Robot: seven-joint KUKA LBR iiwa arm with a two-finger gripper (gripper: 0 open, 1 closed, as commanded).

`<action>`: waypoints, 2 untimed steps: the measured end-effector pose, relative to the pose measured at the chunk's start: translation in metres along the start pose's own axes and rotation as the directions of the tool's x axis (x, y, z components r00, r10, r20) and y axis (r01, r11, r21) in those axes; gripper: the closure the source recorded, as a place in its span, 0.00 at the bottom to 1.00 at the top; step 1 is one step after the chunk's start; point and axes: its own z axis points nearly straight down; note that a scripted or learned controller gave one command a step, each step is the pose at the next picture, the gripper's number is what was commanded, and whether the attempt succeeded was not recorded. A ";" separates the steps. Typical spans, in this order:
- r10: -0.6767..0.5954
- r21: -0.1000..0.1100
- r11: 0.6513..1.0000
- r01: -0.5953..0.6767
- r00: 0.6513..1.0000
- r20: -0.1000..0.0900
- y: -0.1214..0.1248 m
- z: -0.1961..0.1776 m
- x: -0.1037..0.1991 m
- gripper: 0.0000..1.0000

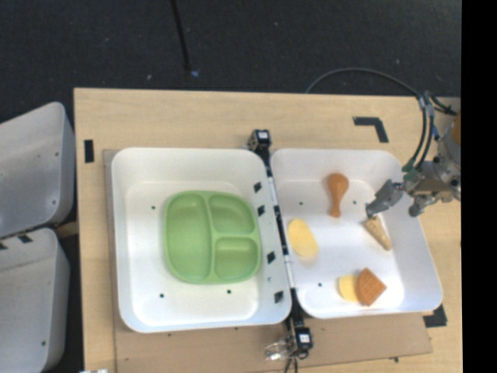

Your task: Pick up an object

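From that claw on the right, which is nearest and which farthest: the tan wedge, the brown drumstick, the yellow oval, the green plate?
Measured from the gripper:
1. Tan wedge-shaped piece, just below it in the right bin.
2. Brown drumstick-shaped toy, to its left, same bin.
3. Yellow oval piece, by the divider.
4. Green divided plastic plate, in the left bin.

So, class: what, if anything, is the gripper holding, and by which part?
Nothing. The gripper hangs open above the right bin, just over the wedge-shaped piece.

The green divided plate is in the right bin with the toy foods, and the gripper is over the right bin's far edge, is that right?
Not quite. The camera view shows the green divided plate alone in the left bin. The toy foods lie in the right bin, with the gripper over its right side.
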 end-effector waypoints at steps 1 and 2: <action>-0.003 -0.011 1.000 0.003 1.000 0.003 0.002 -0.006 0.000 0.00; -0.001 -0.005 1.000 0.001 1.000 0.001 -0.004 0.055 0.000 0.00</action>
